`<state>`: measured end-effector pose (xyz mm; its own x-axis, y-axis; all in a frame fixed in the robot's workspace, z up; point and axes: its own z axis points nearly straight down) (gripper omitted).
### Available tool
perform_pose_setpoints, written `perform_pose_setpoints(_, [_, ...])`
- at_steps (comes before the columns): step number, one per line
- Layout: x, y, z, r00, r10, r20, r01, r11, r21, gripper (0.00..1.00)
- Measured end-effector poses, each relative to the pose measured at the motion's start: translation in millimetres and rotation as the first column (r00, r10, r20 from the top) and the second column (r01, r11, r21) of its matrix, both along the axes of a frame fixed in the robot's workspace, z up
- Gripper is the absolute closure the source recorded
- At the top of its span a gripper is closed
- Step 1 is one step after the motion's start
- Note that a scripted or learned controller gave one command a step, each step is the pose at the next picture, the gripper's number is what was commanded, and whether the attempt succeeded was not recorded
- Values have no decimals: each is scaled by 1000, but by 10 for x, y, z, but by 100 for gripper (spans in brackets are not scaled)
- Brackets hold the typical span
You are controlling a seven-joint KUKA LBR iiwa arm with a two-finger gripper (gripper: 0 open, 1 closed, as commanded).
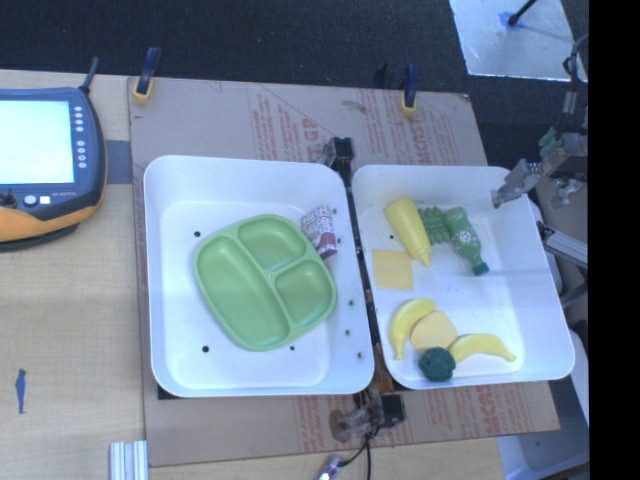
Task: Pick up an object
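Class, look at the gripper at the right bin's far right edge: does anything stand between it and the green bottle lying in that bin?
Nothing visible does. The gripper sits at the right bin's upper right rim, and only bare white bin floor lies between it and the green bottle.

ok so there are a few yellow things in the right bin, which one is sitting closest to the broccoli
The yellow banana, lying just right of the green broccoli at the right bin's near edge, nearly touching it.
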<state>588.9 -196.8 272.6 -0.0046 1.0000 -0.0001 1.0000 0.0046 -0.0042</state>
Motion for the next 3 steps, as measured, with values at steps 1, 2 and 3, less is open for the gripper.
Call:
perform_pose_setpoints(1, [322,136,-883,1000,2,-2,-2,1000,0,0])
perform_pose_setpoints(2, [599,903,-1734,1000,2,1,-2,1000,-1,0])
perform_pose_setpoints(3, [595,891,-1634,1000,3,-2,-3,1000,-1,100])
